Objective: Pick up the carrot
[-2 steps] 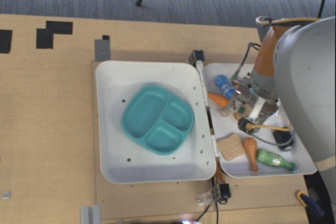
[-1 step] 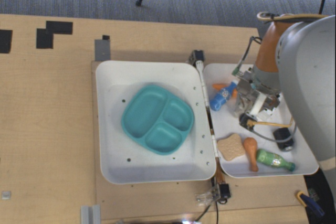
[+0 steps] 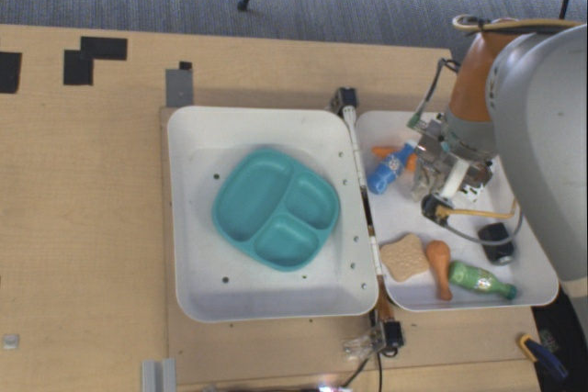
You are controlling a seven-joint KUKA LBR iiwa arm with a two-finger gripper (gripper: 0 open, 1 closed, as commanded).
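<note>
In the left half of the frame the left bin [image 3: 184, 197] holds a teal divided plate [image 3: 277, 208] lying flat near its middle, with bare white floor all round it, so there is plenty of free room there, though nothing the task needs. The two bins meet along a ridge [image 3: 360, 188] just right of centre, and that wall marks the left limit of the working space. In the right bin [image 3: 542, 285] things are crowded: a blue bottle [image 3: 386, 170] lies tilted against the upper left of its floor, and right beside it, at about the middle of the frame's right half, an orange piece I take to be the carrot [image 3: 384, 151] pokes out from under the tool. The gripper [image 3: 432, 172] hangs directly over that spot, presumably set there to take the carrot; whether its jaws are apart or clenched I cannot tell, since the wrist hides them. Lower down lie a slice of toy bread [image 3: 404, 258], an orange drumstick-shaped piece [image 3: 440, 266] and a green bottle [image 3: 481, 280], close together by the bin's lower edge. I judge that the blue bottle beside the carrot leaves little room for a clean closing.
</note>
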